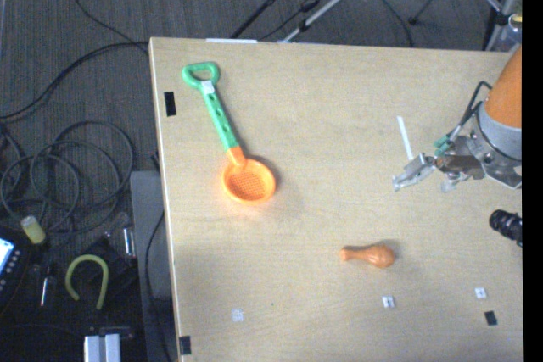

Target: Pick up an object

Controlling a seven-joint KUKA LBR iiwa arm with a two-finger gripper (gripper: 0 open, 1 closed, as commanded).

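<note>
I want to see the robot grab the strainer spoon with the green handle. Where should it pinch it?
Probably the middle of the green handle of the strainer spoon. It is the thin, straight part, lying flat on the board with bare room on both sides. The hand would best come straight down, fingers across the handle. The orange bowl looks too wide and round.

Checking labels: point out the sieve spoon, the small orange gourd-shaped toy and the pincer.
sieve spoon point(249, 181), camera view, on its orange bowl
orange gourd-shaped toy point(378, 255), camera view, on its fat end
pincer point(402, 180), camera view, between its fingertips
</note>
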